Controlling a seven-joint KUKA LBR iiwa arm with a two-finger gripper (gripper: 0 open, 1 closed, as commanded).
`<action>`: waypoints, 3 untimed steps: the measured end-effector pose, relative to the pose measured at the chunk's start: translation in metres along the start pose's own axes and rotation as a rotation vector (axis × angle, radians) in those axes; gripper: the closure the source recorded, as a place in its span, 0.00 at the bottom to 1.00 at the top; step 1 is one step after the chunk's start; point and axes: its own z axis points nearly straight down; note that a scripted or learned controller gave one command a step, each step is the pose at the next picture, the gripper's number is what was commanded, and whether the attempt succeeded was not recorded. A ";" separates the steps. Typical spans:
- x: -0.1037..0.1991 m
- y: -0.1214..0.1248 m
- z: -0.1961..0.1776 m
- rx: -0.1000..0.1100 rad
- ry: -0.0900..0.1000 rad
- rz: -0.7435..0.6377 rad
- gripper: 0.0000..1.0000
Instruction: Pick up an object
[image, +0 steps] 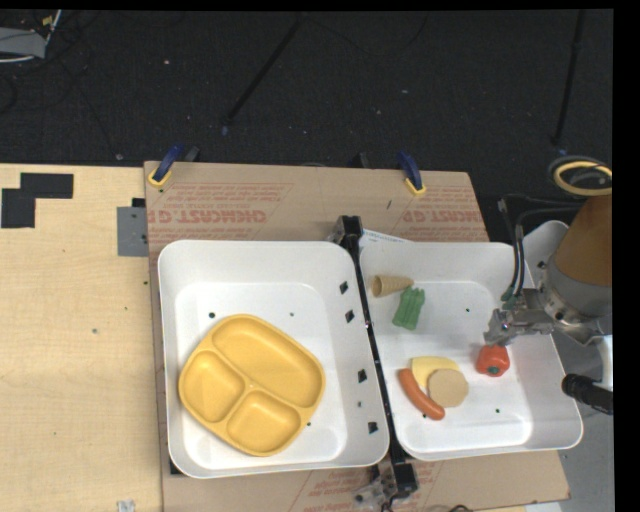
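Note:
In the right bin a small red, tomato-like object lies near the right wall. My gripper is directly over its top edge, reaching in from the right, and looks to be touching or nearly touching it. Further left in the same bin are a green piece, a tan cone, a yellow wedge, a tan disc and an orange-red sausage.
The left bin holds a yellow divided plate. A black divider runs between the bins. The arm's grey body and orange band stand over the right bin's right rim. Cardboard lies under the bins.

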 end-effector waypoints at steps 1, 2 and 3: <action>0.007 0.001 -0.060 -0.005 -0.001 0.000 1.00; 0.006 0.001 -0.071 -0.001 0.000 0.000 1.00; 0.056 -0.002 -0.062 0.001 0.001 -0.004 1.00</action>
